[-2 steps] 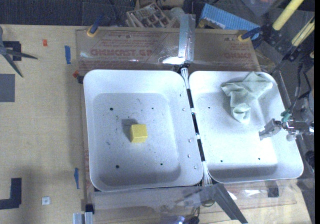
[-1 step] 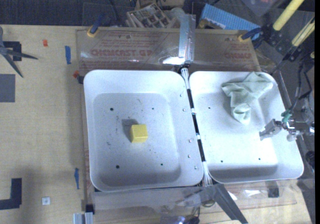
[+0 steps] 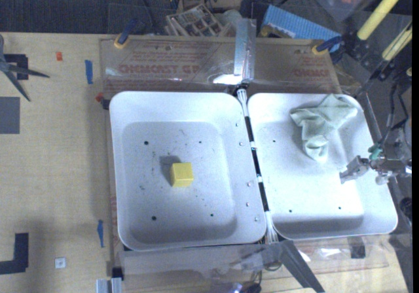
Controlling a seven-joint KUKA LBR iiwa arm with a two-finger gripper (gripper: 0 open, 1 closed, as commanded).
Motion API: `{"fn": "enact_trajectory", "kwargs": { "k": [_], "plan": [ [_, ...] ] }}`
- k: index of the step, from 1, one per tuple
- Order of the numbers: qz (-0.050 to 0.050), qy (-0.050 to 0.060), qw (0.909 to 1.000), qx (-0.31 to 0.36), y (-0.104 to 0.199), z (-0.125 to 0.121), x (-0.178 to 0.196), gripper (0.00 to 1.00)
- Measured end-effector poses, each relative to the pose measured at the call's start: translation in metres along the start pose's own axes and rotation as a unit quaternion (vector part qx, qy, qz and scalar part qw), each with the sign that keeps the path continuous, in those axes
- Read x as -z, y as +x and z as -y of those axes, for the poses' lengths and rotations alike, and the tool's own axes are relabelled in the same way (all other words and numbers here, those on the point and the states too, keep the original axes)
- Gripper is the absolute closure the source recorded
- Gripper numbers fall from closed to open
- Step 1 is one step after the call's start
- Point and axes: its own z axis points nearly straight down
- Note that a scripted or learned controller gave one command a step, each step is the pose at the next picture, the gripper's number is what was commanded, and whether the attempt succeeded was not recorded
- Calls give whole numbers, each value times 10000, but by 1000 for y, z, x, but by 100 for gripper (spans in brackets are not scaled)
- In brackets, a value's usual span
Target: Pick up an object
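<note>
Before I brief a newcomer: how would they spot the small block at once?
Two white bins sit side by side; take the left bin. Near its floor's middle lies the yellow block, small and cube-like. The crumpled pale cloth lies in the other bin.

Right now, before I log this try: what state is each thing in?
yellow block: lying flat, alone in the left bin
pale cloth: crumpled, in the right bin's far part
gripper: low at the right bin's right edge, apart from the cloth, nothing seen in it
</note>
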Motion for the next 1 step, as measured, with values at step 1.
{"fn": "enact_trajectory", "kwargs": {
  "k": [1],
  "plan": [
    [4,2,10000,-35,-2,-1,8,100]
  ]
}}
